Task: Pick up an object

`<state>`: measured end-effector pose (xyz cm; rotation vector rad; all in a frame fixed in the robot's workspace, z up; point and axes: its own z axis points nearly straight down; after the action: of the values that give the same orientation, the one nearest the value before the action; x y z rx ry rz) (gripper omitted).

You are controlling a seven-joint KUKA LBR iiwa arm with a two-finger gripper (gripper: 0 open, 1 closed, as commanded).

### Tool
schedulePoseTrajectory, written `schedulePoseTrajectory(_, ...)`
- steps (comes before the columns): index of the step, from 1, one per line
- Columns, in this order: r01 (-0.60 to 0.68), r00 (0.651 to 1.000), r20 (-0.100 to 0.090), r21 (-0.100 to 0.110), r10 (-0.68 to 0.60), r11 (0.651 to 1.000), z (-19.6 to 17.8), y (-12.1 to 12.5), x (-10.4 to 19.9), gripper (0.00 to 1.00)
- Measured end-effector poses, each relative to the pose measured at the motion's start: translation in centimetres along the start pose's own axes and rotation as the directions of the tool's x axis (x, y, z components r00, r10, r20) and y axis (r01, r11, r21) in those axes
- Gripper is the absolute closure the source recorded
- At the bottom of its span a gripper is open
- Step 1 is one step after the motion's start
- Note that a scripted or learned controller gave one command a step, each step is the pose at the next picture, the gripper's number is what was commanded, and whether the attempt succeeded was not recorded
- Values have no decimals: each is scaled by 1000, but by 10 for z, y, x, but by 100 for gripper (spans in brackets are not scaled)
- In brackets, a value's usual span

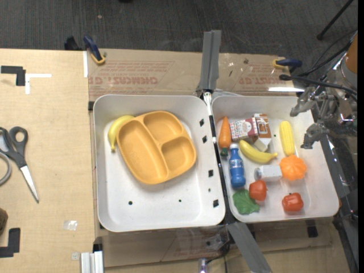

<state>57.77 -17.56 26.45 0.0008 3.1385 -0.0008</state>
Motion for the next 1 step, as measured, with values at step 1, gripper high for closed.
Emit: schedulePoseTrajectory(1,-110,994,0,0,110,994,110,53,-70,0)
